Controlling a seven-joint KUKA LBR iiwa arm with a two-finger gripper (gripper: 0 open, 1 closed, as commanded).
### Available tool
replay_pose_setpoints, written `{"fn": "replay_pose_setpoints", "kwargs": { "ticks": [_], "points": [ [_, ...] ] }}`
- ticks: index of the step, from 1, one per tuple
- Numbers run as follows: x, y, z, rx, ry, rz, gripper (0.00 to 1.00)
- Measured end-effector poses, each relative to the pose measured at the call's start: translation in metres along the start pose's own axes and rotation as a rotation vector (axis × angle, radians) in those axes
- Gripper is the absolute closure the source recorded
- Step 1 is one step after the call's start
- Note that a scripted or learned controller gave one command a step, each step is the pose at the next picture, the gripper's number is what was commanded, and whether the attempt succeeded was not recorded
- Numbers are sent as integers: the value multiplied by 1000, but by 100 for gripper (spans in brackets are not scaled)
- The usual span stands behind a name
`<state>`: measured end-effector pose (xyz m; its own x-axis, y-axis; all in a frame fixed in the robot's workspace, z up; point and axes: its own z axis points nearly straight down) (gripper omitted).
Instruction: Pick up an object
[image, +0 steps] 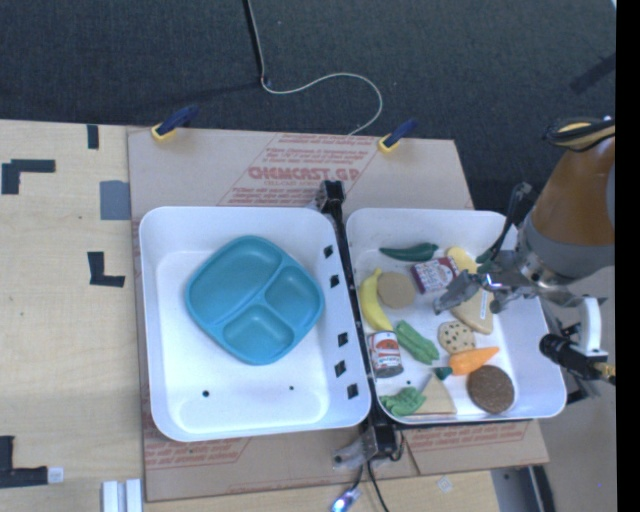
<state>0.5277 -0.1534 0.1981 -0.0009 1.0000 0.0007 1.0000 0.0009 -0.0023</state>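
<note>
Gripper (470, 292), its hold impossible to tell, is being hung over the right bin (530, 400) near the right wall, directly above a cookie (452, 334).

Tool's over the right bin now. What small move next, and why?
Probably a short straight descent. The tool hovers over the crowded right bin, about above the tan cookie, with nothing visibly held. The small packet sits close beside it, so sideways drift risks nudging that.

Gripper (478, 291) over right bin (520, 240), just above cookie (474, 317); banana (374, 302) well left, carrot (472, 361) below it.
</note>
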Motion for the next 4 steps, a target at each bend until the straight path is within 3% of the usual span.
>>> {"fn": "replay_pose_setpoints", "kwargs": {
  "ticks": [1, 2, 3, 4],
  "points": [
    [38, -45, -64, -5, 0, -3, 0],
    [37, -44, -70, 0, 0, -1, 100],
    [94, 29, 19, 2, 1, -7, 100],
    [159, -14, 15, 4, 1, -4, 100]
  ]
}}
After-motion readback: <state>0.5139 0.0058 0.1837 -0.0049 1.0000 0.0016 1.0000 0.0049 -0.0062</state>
